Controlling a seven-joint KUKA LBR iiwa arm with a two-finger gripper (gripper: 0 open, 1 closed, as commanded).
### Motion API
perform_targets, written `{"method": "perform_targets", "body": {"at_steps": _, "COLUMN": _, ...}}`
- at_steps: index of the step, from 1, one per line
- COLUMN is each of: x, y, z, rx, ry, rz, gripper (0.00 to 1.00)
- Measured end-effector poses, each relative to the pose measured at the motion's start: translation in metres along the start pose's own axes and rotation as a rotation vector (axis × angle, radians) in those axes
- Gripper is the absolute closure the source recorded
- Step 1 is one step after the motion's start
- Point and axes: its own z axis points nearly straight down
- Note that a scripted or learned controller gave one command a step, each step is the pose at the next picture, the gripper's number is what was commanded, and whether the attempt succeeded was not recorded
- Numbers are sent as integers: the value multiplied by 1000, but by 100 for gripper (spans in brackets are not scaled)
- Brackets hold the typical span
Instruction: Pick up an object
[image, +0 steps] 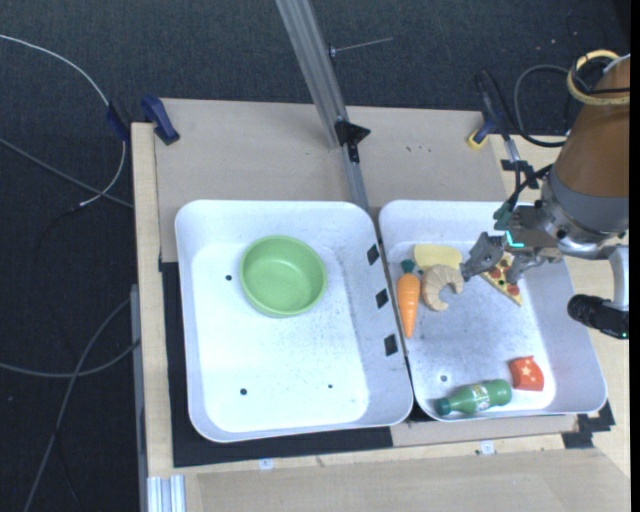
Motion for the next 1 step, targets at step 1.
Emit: {"method": "perform_targets", "body": {"at_steps": 1, "x": 0, "y": 1, "z": -2, "rx": -4, "ry": 0, "rz": 0, "gripper": 0}}
